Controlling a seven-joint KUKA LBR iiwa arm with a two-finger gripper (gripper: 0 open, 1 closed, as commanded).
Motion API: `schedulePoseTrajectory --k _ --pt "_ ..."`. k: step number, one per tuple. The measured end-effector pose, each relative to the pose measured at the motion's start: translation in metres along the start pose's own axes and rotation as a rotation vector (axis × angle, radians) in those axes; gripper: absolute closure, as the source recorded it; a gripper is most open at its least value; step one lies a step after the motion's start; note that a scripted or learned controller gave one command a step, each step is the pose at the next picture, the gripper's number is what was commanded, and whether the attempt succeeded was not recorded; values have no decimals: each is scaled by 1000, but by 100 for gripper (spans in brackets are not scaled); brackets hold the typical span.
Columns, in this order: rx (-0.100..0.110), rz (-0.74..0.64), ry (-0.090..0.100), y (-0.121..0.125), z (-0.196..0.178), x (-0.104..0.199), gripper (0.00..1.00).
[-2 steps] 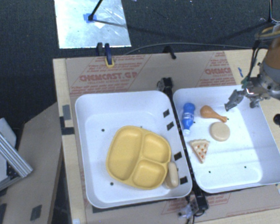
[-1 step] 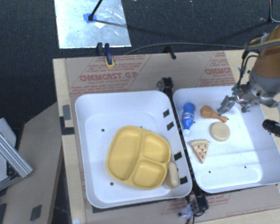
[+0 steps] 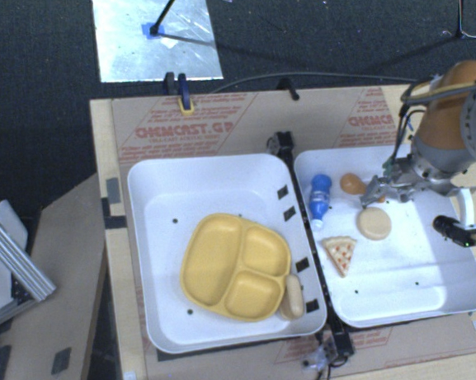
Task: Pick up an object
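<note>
My gripper hangs over the back of the right bin, open, with nothing between its fingers. Just below it lies a round tan disc, apart from the fingertips. An orange ball-like piece sits to the gripper's left. A blue bottle lies along the bin's left wall. A toy pizza slice rests nearer the front, left of the middle.
The left bin holds a yellow divided plate with a tan bread roll at its front right corner. A black divider runs between the bins. The right bin's front half is bare floor.
</note>
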State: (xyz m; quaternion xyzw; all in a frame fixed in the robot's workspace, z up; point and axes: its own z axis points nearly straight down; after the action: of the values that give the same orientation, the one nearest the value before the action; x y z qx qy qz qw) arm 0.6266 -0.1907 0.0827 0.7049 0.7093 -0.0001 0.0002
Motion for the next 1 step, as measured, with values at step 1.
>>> schedulePoseTrajectory --k 1 --pt "-4 -1 -1 1 -13 0 100"
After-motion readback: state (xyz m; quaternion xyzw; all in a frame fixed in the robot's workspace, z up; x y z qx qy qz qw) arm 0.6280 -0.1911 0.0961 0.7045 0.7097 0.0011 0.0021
